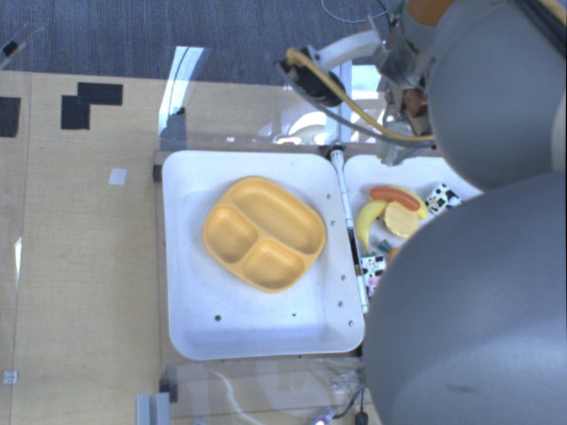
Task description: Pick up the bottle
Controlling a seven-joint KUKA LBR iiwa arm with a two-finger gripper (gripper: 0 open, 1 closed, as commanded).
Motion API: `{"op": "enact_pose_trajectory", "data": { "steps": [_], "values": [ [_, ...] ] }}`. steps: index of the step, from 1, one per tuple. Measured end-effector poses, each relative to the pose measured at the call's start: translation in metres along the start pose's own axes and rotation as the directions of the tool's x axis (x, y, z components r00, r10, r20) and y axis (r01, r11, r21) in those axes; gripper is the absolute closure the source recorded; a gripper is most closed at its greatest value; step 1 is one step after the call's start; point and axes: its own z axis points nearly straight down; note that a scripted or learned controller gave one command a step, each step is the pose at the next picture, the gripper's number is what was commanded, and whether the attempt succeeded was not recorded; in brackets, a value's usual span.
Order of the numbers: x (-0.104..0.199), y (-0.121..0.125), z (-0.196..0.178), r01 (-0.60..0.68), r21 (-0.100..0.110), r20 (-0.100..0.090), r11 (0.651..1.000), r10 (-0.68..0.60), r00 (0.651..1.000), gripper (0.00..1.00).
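A yellow plate (264, 233) with three hollows sits in the middle of the left white bin (190, 317). It is turned a bit, so its corners point at the bin's sides.

To the right of the plate, past a thin rail (347, 228) between the two bins, is the right white bin (359, 173). The big grey arm (478, 237) covers most of that bin. In the part that can be seen, a yellow banana (366, 222) lies closest to the plate. A red sausage (396, 197) lies just past the banana's top end. A round orange thing (400, 221) touches the banana on the side away from the plate. A black and white checked thing (440, 199) sits further right, next to the arm. Another black and white bit (372, 268) peeks out below the banana, at the arm's edge.

I cannot tell where the bottle is. It may be under the arm.

Up and to the right of the plate, the gripper (406, 118) hangs over the far edge of the right bin. A yellow hose (354, 104) and grey wires loop beside it. I cannot tell if the gripper is open or closed, or if it has hold of anything.
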Motion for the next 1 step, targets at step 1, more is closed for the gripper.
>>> {"op": "enact_pose_trajectory", "data": {
  "steps": [1],
  "values": [
    [-0.0478,0.0390,-0.0008,0.002,0.000,0.000,1.000,-0.002,1.000,1.00]
  ]
}}
